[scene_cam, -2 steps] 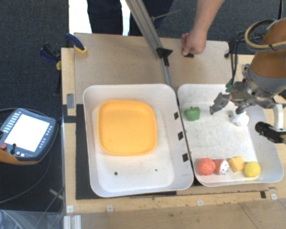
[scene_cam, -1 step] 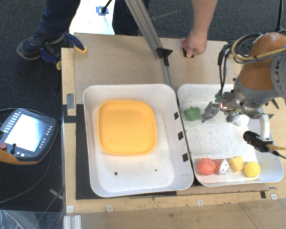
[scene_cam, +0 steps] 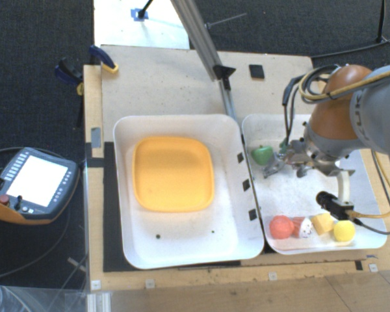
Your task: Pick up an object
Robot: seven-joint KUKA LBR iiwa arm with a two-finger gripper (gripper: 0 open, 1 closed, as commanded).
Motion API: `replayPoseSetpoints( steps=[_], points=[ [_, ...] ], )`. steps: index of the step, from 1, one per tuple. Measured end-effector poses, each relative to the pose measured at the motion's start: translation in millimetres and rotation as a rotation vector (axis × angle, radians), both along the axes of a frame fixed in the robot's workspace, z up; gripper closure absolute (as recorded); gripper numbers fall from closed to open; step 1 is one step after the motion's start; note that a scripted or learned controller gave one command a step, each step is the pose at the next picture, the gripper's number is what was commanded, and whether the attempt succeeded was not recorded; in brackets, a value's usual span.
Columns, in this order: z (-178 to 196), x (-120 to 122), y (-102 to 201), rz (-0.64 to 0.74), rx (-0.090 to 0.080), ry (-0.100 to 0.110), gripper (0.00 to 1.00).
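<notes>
Currently on approach: my gripper (scene_cam: 274,168) hangs in the right bin (scene_cam: 377,242) beside the green object (scene_cam: 262,154) at its left wall, finger state unreadable, next drop and close

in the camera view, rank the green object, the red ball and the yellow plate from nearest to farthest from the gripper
Measured from the gripper:
1. Green object, right bin, just beside the gripper's tip.
2. Red ball, near edge of the right bin, below the gripper.
3. Yellow plate, middle of the left bin.
</notes>
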State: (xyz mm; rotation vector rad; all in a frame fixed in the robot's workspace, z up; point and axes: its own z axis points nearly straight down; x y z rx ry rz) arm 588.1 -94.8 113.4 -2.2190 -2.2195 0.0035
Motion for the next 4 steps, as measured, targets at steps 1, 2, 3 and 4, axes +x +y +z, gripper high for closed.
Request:
replayPoseSetpoints(
  steps=[1,2,3,4],
  points=[
    [12.9,1.5,-0.6,-0.001,0.000,-0.005,1.00],
    [56.6,-0.2,-5.4,-0.001,-0.001,-0.008,1.00],
    [118.7,2.7,-10.4,0.000,-0.001,-0.010,1.00],
    [180.9,5.0,-15.4,0.000,-0.001,-0.010,1.00]
  ],
)
